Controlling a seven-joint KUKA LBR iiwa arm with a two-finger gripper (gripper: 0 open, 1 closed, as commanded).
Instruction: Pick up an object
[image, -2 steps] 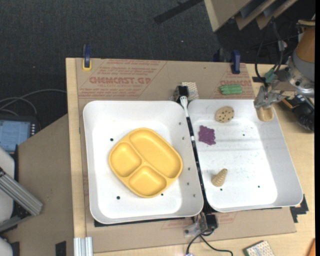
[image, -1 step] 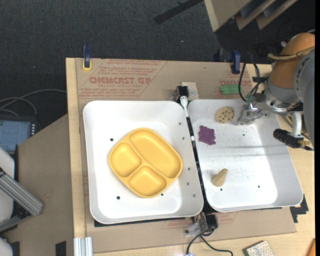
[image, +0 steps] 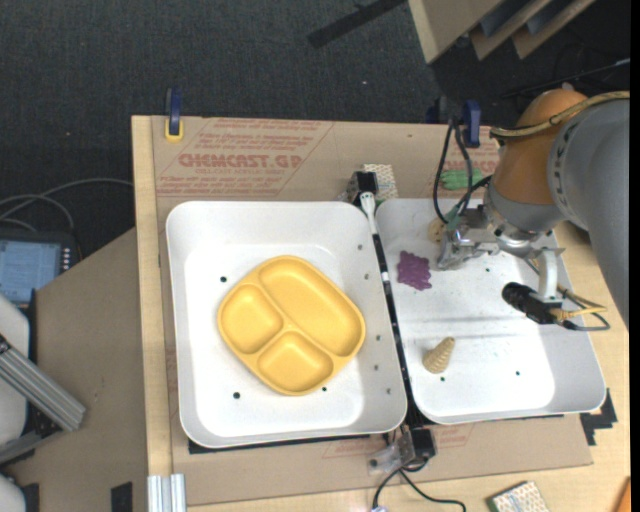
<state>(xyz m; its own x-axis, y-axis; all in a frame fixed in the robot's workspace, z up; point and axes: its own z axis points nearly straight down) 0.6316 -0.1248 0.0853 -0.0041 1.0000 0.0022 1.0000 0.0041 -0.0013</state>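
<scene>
Purple crumpled object (image: 413, 270) lying in right bin (image: 520, 385) near its left wall, gripper (image: 458, 245) just beside it, grip state impossible to tell, tan cone (image: 438, 354) nearby, yellow divided tray (image: 290, 323) in left bin (image: 195, 330), cardboard-topped bench (image: 250, 150), dark floor.

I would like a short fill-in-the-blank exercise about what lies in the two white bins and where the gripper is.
1. The yellow divided plate lies in the ____ bin of the camera view.
2. This plate has ____ compartments.
3. The purple object and the tan cone-shaped object lie in the ____ bin.
4. The gripper hangs over the right bin, nearer to the ____ object than to the tan one.

Missing words: left; three; right; purple
</scene>
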